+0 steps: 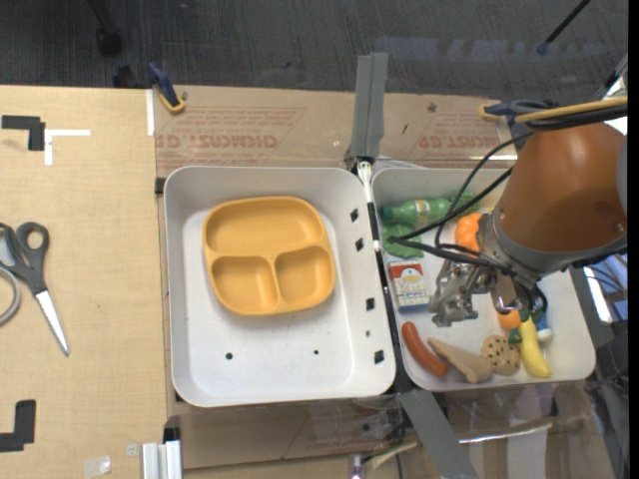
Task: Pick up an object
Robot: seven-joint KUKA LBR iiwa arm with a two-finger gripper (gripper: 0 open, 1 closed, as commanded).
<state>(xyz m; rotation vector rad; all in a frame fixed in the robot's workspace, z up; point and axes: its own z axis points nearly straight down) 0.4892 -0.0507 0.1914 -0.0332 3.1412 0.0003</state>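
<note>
Gripper (454,305) hangs low in the right bin (579,367), centre-right of frame; whether it's spread or pinching I cannot tell. I'd descend squarely onto the hot dog (423,350).

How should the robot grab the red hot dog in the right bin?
Probably from straight above, closing across the middle of the hot dog. It lies flat, long and narrow, slanting down to the right, so pinching its short width suits it. The bin wall and the wooden wedge crowd its ends.

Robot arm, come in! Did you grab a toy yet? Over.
Gripper low in right bin, nothing seen held. Hot dog, cookie, banana close by.
</note>
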